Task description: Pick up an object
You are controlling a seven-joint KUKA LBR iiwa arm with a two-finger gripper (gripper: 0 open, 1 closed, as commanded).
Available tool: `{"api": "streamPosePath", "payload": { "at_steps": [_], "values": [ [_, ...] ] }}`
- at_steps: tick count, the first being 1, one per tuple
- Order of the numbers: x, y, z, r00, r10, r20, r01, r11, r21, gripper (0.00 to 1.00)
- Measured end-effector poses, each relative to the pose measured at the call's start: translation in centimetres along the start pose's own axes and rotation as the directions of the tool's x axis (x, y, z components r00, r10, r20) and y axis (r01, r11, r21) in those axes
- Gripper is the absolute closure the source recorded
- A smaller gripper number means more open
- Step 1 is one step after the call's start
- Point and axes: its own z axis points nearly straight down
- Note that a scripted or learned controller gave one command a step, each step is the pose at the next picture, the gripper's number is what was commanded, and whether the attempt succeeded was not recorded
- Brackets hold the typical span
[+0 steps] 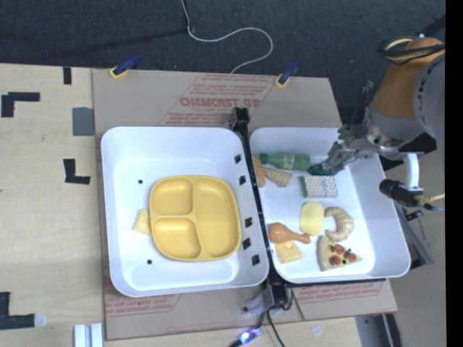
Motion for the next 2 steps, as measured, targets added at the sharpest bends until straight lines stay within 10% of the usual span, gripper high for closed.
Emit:
{"api": "streamPosePath", "payload": {
  "at_steps": [2],
  "values": [
    [-0.1,0.4,-7.8,1.0,0.001,0.0,-0.001,1.0,0.001,1.0]
  ]
}}
